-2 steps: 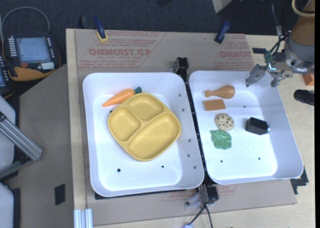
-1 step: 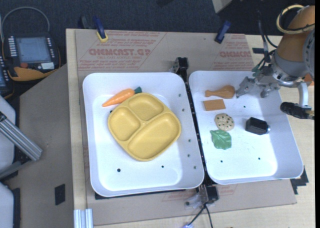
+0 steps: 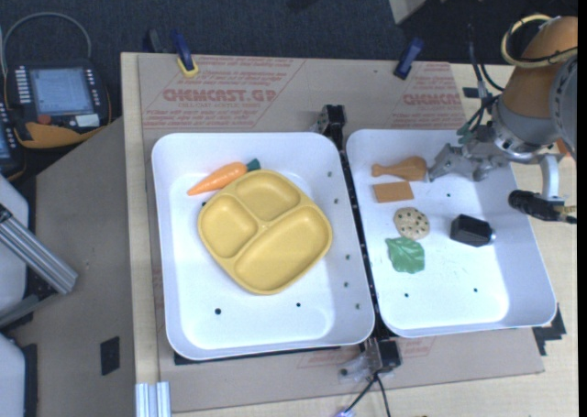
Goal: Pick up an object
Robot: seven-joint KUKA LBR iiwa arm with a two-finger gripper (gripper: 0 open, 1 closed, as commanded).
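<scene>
Objects for picking lie in the right bin [image 3: 523,305]: a tan toy drumstick [image 3: 402,169], a flat orange-brown slab [image 3: 393,192], a speckled round cookie [image 3: 412,222], a crumpled green leaf-like piece [image 3: 406,255] and a black block [image 3: 471,230], all apart from one another. Left bin [image 3: 174,250] holds a yellow three-compartment plate [image 3: 264,231] with a glossy orange carrot [image 3: 217,178] touching its upper-left rim. Both bins rest on a cardboard-covered desk [image 3: 138,223]. Grey end effector [image 3: 455,159], lowered over the right bin's upper part just right of the drumstick, grasps nothing visible; whether it is released or clenched cannot be told.
</scene>
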